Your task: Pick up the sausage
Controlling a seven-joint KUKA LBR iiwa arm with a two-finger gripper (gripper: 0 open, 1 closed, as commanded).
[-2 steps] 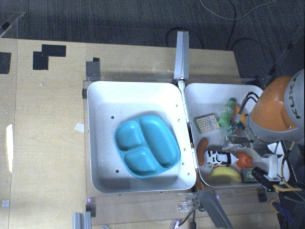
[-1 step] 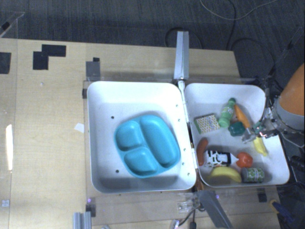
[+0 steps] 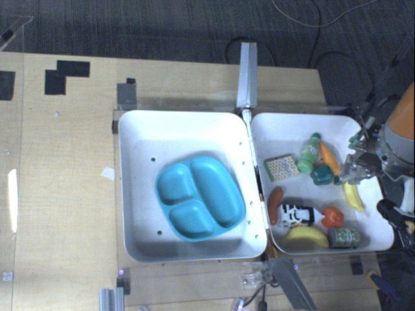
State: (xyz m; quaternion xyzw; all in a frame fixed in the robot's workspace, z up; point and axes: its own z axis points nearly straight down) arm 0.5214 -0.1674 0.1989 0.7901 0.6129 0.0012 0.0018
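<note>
A blue plate (image 3: 200, 197) is held by the left bin (image 3: 139, 238). In the right bin (image 3: 382, 238), the sausage (image 3: 275, 203) lies beside the dividing wall, among toy foods.

The gripper (image 3: 358, 167) is seen above that bin's right side.

A pale wooden bench top (image 3: 58, 173) fills most of the scene, seen from above at a slant. Black rectangular patches (image 3: 65, 75) mark its far left corner. Beyond the far edge lies dark grey carpeted floor (image 3: 162, 11), where a thin cable (image 3: 305, 11) loops loosely. A grey metal post (image 3: 247, 76) rises at the bench's far side, near a small grey bracket (image 3: 126, 94). A bright glare streak (image 3: 11, 199) lies on the wood at the left.
</note>
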